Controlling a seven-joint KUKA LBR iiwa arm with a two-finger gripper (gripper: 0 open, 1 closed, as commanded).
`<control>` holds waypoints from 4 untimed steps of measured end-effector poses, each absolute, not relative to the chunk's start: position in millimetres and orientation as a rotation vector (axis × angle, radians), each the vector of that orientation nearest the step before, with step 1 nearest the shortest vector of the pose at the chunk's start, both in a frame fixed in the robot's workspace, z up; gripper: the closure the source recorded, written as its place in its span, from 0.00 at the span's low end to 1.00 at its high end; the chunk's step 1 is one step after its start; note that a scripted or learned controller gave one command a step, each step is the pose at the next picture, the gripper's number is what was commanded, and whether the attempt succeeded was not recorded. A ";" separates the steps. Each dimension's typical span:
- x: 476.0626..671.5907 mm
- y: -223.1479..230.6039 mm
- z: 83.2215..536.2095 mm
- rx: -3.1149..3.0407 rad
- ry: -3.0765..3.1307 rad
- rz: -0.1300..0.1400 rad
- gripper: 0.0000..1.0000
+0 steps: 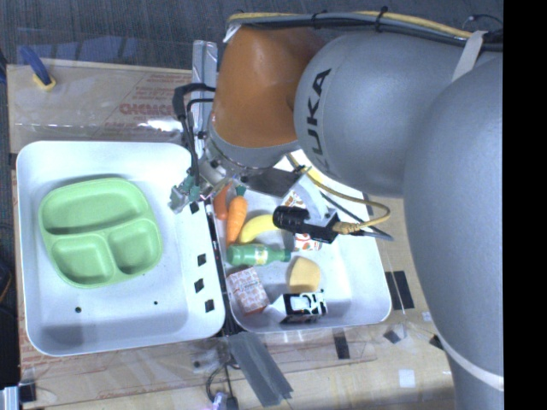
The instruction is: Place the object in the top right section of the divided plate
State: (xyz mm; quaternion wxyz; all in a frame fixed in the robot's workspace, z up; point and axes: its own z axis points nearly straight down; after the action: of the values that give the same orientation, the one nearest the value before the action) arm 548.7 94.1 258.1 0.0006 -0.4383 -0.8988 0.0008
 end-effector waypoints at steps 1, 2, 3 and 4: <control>512.4 148.3 240.6 -1.271 -2.871 0.003 1.00; 539.9 211.6 205.1 -1.039 -2.965 0.002 1.00; 535.8 195.3 216.6 -1.222 -2.895 0.002 1.00; 494.7 207.8 251.4 -1.004 -2.974 0.004 1.00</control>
State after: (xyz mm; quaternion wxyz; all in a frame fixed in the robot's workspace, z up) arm 494.7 207.8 251.4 0.0014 -0.3197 -0.9475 0.0014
